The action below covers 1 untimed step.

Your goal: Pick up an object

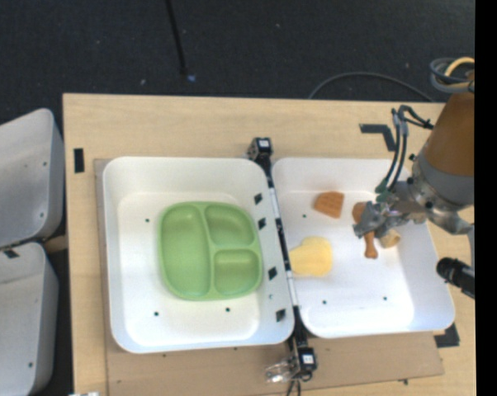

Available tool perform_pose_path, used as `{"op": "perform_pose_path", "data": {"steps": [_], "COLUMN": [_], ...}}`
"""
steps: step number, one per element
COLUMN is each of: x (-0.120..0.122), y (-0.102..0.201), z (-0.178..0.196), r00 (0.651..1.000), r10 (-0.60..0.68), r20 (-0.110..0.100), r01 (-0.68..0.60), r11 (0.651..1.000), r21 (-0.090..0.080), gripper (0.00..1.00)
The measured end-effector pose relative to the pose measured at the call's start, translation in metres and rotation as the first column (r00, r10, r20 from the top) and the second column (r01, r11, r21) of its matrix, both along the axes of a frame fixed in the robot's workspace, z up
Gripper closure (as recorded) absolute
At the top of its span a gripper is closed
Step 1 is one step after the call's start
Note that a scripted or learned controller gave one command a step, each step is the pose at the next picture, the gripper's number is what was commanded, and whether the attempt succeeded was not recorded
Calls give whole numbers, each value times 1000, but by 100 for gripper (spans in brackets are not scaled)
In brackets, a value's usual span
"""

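Observation:
In the right bin lie an orange wedge-shaped piece, a pale yellow lump near the divider, and a brown stick-like object with a tan piece beside it. My gripper hangs over the brown object at the bin's right side. Its dark fingers sit right on top of that object, and the view does not tell me whether anything is held between them. The grey arm with the orange band comes in from the right.
The left bin holds a green divided plate. A clip-lined divider separates the bins. Cables run by the arm at the upper right. A white chair stands left of the bench.

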<state>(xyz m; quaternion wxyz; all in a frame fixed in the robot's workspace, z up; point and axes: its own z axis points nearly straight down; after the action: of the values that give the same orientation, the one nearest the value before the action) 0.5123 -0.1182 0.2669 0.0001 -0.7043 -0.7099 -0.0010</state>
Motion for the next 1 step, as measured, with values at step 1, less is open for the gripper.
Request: {"op": "perform_pose_path", "data": {"steps": [1], "x": [7], "y": [54], "z": [4], "r00": [1000], "r10": [0], "r20": [2], "r01": [0], "r11": [1000], "r21": [-1], "gripper": [100]}}
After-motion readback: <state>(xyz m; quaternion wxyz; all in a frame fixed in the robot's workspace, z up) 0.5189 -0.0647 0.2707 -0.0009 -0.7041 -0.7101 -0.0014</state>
